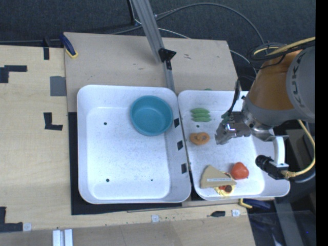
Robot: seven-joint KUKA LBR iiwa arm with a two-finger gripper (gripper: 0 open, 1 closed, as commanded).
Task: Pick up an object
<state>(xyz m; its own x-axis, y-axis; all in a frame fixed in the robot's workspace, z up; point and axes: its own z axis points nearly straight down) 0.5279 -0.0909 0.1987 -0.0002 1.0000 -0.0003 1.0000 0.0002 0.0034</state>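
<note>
Where the arm reaches in from your right, the gripper [226, 132] hangs over the right bin [256, 188], low above its middle; you cannot tell from this angle how it is set, and nothing shows held in it. Just left of it you see a small orange-brown pretzel-like piece [199, 138], with a green toy vegetable [200, 115] beyond that, near the bin's far edge. Toward the near edge, a red tomato-like object [239, 171] sits beside a tan sandwich-like wedge [215, 179]. In the left bin [102, 178] a blue bowl [151, 115] stands upright at the far right corner. Both bins rest on the worktop [113, 60].
</note>
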